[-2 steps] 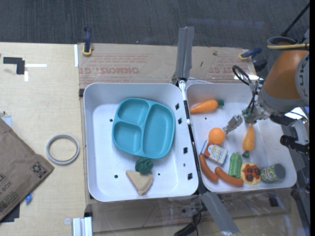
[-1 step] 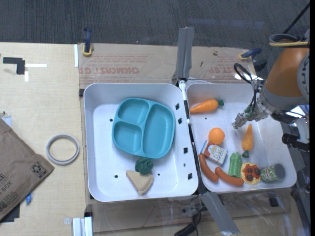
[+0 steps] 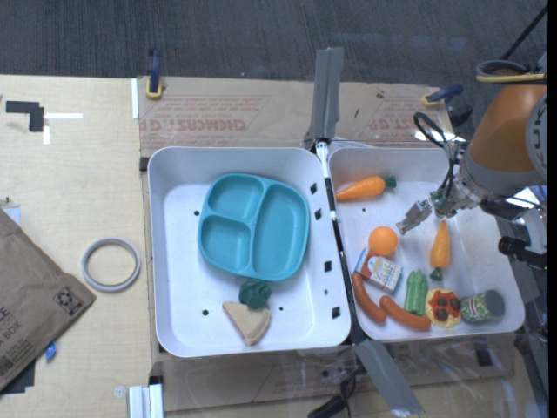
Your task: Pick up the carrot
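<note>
Far left of the gripper (image 3: 418, 216), a tape ring (image 3: 110, 263) lies on the pale wooden bench (image 3: 70, 190); nearer, the left bin (image 3: 174, 320) holds a teal divided plate (image 3: 255, 225). Just up-left of the gripper, the carrot (image 3: 361, 189) lies in the right bin (image 3: 513, 316). Whether the gripper is parted or closed I cannot tell. Dark carpet (image 3: 218, 16) lies beyond.

Two white bins (image 3: 165, 233), two carrots (image 3: 361, 188), two sausages (image 3: 367, 298), one orange (image 3: 383, 240), one blue tray (image 3: 254, 225).
</note>
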`<state>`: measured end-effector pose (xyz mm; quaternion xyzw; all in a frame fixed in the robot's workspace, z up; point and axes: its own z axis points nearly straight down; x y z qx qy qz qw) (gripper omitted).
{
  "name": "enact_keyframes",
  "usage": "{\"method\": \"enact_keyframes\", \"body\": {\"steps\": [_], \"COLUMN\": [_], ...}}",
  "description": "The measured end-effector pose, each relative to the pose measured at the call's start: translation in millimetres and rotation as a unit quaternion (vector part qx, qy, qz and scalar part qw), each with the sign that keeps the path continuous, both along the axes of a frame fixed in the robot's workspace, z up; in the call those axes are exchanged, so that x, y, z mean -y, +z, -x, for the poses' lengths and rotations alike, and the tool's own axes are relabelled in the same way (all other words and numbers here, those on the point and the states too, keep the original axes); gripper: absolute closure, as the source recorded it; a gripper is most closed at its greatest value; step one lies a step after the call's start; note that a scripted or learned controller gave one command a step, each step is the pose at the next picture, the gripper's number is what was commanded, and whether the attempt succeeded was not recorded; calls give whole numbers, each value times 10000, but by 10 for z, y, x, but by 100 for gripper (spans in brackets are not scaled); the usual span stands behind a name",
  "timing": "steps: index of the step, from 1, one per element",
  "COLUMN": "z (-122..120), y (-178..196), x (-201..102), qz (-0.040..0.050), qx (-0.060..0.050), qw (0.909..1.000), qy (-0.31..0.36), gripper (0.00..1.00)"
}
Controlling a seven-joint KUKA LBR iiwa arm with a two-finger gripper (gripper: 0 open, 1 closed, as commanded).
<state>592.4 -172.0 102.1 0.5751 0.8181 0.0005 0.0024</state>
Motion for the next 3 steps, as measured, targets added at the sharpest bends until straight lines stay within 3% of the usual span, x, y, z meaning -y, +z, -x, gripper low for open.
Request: {"method": "enact_keyframes", "body": {"steps": [1, 2, 3], "z": [474, 465, 593], "y": [-102, -4, -92], "x": [480, 487, 309], "qz": [-21, -13, -8], "qx": [-25, -10, -6], "qw": [10000, 10000, 9929], "qy": [88, 72, -1188], "gripper": [0, 100, 100]}}
